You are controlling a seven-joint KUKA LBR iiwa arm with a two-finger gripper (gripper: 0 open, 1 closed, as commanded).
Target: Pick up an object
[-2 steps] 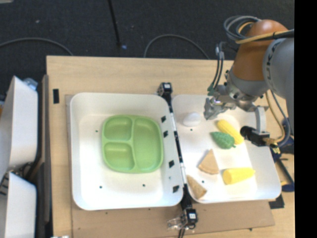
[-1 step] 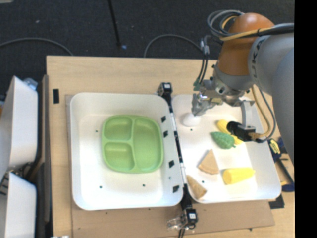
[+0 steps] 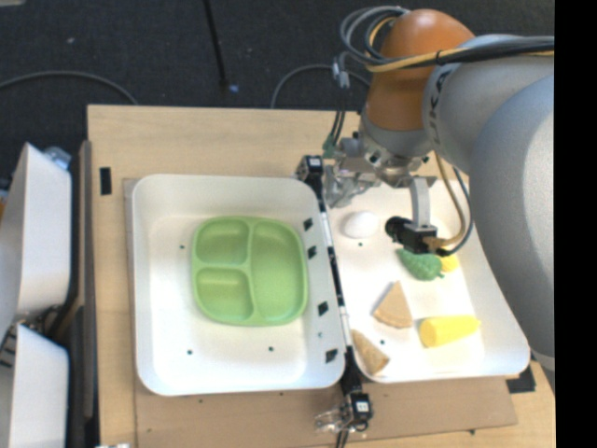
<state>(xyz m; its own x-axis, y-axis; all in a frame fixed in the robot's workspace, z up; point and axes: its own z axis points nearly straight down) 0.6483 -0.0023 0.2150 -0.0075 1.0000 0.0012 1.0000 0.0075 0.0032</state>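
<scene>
Pale wood forms the bench (image 3: 112,147), on which two shallow white bins are set side by side. Nearest the camera in the right-hand white bin (image 3: 485,343), a tan wedge-shaped piece (image 3: 369,353) is seen by the dividing wall, then a yellow block (image 3: 448,329) and a second tan wedge (image 3: 394,307). Beyond these, a green lumpy leaf-like toy (image 3: 422,264) is found touching a small yellow piece (image 3: 450,263). A white egg-shaped object (image 3: 359,223) lies farther back, near the divider. The left-hand white bin (image 3: 159,343) is occupied by a light green divided plastic tray (image 3: 249,271).

The two-finger gripper (image 3: 354,180) is held at the far end, just behind the egg, so the egg is judged the nearest candidate, lying toward the camera from it. Smooth and rounded, it may slip. Whether the gripper is open or closed cannot be told.
</scene>
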